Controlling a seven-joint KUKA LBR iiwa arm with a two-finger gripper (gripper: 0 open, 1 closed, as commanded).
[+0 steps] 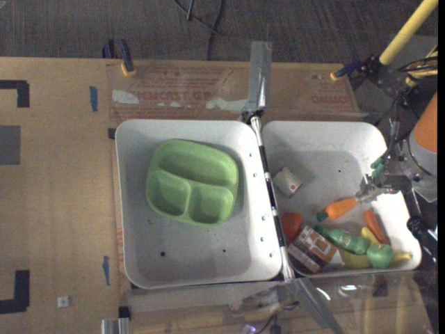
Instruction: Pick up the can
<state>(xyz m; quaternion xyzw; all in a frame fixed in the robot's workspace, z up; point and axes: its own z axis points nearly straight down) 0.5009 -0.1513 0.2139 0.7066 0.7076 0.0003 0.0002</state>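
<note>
Claw (pixel 367 188) blurry at right bin's (pixel 327 141) right wall, finger state unclear. Small white cylindrical can (pixel 287 181) lies near that bin's left wall, open floor around; toy clutter crowds front edge.

A flat brown bench (pixel 62 207) holds two white bins side by side: the left bin (pixel 132 256) and the right bin (pixel 327 141). Bits of blue tape (pixel 93 98) stick to the bench.

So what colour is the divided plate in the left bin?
Light green, plain; the divided plate shows clearly in the camera view.
</note>
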